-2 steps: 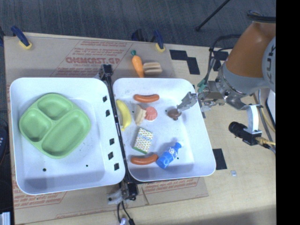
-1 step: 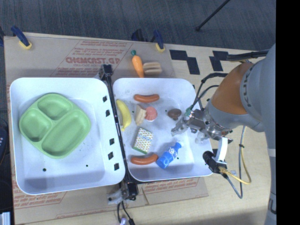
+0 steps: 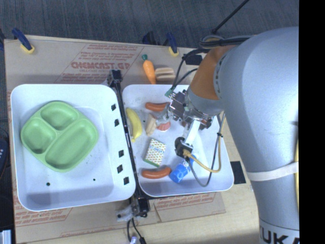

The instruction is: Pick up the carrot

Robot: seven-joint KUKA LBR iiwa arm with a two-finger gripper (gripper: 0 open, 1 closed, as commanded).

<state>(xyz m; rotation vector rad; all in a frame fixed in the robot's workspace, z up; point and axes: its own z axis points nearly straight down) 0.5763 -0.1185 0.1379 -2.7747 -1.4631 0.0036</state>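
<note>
Carrot (image 3: 148,70) lies on the table outside the right bin (image 3: 216,179), ungrasped; claw (image 3: 167,117) hovers inside that bin, and its state we cannot tell. Pickup remains.

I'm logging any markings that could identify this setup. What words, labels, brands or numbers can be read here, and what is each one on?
"CHEMCAST GP": red print on the brown sheet under the bins, behind the left bin.
Smaller red line beneath it: too blurred to read.
Faint red print on the same sheet along the front edge: too blurred to read.
"UKA": grey letters on the arm at the bottom right, cut off by the picture's edge.
</note>
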